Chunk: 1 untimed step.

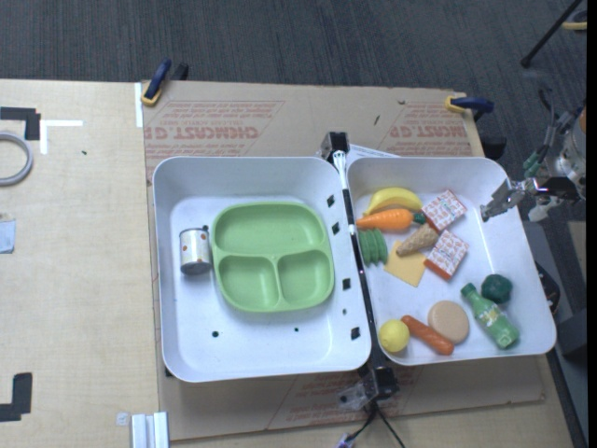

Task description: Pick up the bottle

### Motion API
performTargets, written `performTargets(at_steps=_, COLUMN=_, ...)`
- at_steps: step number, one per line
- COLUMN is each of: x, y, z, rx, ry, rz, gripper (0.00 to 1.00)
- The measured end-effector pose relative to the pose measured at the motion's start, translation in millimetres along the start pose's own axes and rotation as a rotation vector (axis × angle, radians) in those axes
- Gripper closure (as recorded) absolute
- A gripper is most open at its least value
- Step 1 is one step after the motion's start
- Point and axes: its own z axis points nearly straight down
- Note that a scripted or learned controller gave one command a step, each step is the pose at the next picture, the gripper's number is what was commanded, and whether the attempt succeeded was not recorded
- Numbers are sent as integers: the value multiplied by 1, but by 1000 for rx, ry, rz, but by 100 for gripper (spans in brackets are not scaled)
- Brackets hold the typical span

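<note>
The claw [508,199] hangs over the right white bin's [522,241] far right rim, its finger spread too blurred to tell; the green plastic bottle [490,316] lies lengthwise near that bin's front right corner, cap apparently pointing toward the dark green broccoli [496,287]

Robot lab bench: cardboard sheet [308,124] clamped by clips [157,81] at frame top, tape marks [20,125] upper left, grey carpet [298,21], toy food [396,220] in bins [256,367].

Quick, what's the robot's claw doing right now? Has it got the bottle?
Gripper: open, holding nothing, at the right bin's edge. The green bottle lies in that bin.
</note>
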Motion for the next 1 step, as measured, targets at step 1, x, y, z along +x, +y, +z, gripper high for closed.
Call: performTargets(at_steps=1, x=0, y=0, z=-10, rx=-1, ry=-1, rz=-2, gripper=100)
